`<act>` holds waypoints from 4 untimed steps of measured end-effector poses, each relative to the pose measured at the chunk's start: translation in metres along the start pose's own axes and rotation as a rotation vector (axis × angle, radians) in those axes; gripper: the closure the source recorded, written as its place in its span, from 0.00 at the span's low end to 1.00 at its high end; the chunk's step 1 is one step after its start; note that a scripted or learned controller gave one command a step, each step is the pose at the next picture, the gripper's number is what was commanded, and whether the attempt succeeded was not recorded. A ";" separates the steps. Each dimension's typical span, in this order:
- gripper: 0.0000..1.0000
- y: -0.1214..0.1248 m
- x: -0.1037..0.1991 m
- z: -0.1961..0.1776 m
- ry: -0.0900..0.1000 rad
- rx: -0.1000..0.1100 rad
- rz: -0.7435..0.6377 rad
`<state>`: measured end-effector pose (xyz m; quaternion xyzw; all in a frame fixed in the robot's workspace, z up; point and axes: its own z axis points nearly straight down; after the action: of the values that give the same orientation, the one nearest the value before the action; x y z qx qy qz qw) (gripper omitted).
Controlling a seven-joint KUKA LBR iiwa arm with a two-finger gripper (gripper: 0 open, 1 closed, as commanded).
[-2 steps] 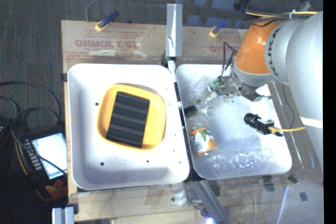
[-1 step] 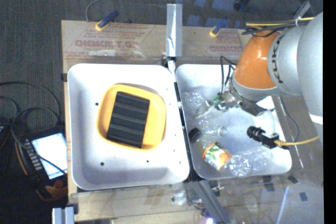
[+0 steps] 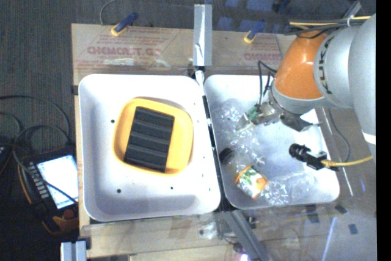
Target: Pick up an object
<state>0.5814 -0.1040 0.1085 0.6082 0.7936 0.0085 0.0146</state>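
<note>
Gripper (image 3: 261,113) sits low in right bin (image 3: 278,87), over clear crumpled plastic (image 3: 235,116); can't tell its state, probably not gripping. Orange-green packet (image 3: 252,182) lies near front. Left bin (image 3: 98,150) holds yellow dish (image 3: 183,131) with black ribbed block (image 3: 149,139).

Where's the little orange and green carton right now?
The carton lies in the right bin, near its front edge, among clear plastic wrappers.
</note>
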 end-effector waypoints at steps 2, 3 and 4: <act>0.00 0.045 -0.030 -0.013 0.009 0.033 0.107; 0.00 -0.046 0.002 -0.030 0.011 0.034 0.104; 0.00 -0.012 -0.031 0.018 0.008 0.024 0.274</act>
<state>0.5784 -0.1367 0.0909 0.7108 0.7033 0.0034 0.0030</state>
